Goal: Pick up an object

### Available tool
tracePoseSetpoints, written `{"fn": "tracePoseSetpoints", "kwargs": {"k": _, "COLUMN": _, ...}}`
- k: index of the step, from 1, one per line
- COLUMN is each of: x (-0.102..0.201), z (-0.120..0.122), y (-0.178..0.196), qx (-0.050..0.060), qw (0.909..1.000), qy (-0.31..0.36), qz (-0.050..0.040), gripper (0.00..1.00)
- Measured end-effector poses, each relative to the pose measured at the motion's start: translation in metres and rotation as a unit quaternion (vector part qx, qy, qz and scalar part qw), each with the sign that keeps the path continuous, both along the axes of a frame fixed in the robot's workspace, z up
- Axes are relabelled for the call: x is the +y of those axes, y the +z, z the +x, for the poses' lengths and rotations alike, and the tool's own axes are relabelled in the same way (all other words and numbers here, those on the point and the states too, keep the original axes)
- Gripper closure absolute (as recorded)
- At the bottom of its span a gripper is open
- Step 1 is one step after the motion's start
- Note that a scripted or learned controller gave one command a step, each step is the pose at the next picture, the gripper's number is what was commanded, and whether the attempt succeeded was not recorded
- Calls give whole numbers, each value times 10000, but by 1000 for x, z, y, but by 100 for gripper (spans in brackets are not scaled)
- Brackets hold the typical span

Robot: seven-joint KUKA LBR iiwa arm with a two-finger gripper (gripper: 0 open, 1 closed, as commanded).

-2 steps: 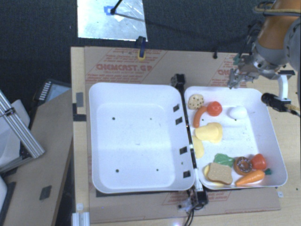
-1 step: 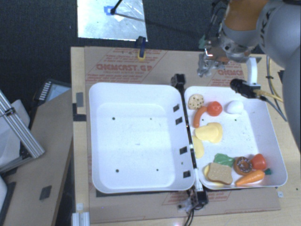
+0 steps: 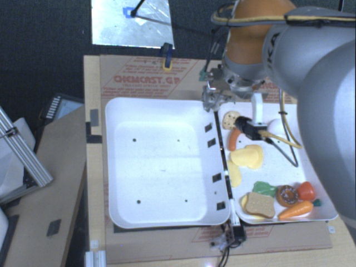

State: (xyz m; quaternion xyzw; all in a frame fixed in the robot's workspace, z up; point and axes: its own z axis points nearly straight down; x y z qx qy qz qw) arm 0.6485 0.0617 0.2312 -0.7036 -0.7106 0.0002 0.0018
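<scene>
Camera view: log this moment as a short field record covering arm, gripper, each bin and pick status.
arm: grey arm with orange band reaching in over the far end of the right bin
gripper: near the divider at the far end; nothing seen between its fingers
left bin: white, shallow
right bin: toy food, including bread slice, donut, carrot, tomato, yellow piece, cookie
pick status: not yet done

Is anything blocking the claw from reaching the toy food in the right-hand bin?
Nothing visible. The claw hangs at the right bin's upper left corner, near the cookie; the remaining toy food lies uncovered below it.
</scene>
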Motion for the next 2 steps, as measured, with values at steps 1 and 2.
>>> {"fn": "tracePoseSetpoints", "kwargs": {"k": 1, "x": 30, "z": 22, "y": 80, "qx": -71, "qw": 10000, "qy": -9, "qz": 2, "gripper": 100}}
{"fn": "tracePoseSetpoints", "kwargs": {"k": 2, "x": 57, "z": -31, "y": 260, "qx": -114, "qw": 9999, "qy": -6, "qz": 19, "gripper": 100}}
